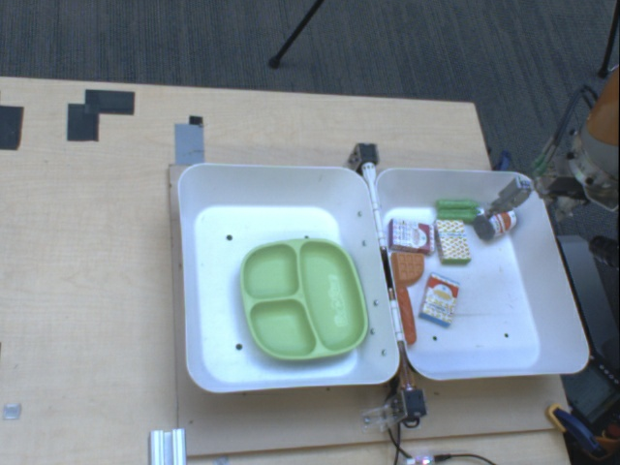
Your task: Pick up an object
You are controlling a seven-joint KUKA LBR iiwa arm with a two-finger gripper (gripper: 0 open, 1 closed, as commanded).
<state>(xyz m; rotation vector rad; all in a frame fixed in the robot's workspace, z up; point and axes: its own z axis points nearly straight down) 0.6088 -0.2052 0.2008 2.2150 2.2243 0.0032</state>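
The pincer [511, 196], grip state impossible to tell, hangs just beside the small bottle [496, 225] in the right bin [557, 289].

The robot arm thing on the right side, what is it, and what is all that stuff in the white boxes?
That is a robot arm, grey with an orange band. It reaches in from the right, and its job is to pick up one of the things. At its tip is a gripper for grabbing, hanging over the far corner of the right bin.

The picture comes from one camera fixed above the bench, looking down at a slant.

The left bin holds a green plate with three sections. In the right bin lie small toy groceries: a green item, a little bottle with a red part, a few small packets and an orange spatula.

I cannot see anything held by the gripper.
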